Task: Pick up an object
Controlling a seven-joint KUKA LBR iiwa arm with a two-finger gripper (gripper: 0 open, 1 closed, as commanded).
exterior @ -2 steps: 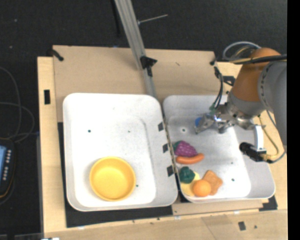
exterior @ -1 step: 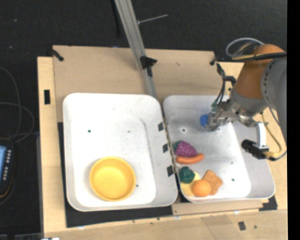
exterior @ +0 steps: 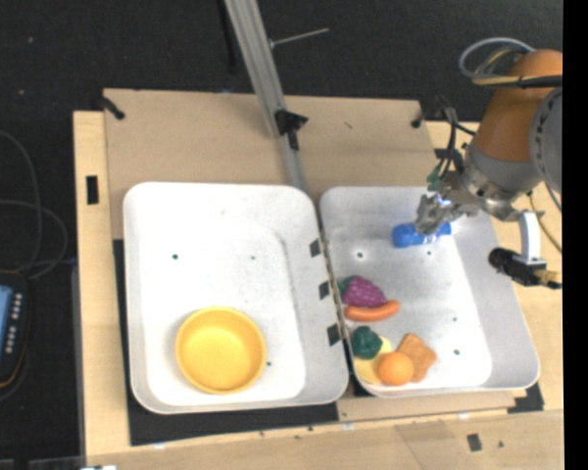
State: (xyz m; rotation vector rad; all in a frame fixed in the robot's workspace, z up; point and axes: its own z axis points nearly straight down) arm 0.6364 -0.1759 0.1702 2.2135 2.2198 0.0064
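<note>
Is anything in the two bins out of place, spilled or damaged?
Nothing stands out. The yellow bowl sits upright in the left bin. In the right bin, the toy food lies clustered near the front-left corner, and the gripper is over a blue piece.

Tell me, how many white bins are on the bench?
2. The left bin holds a yellow bowl. The right bin holds toy food near its front, a blue thing near the back, and the gripper reaching in.

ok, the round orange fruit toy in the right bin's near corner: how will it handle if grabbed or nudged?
The round orange fruit toy looks spherical, so it would probably roll if nudged. It sits packed against neighbouring toys and the right bin wall, which likely crowds the fingers. Its smooth-looking surface may slip.
</note>
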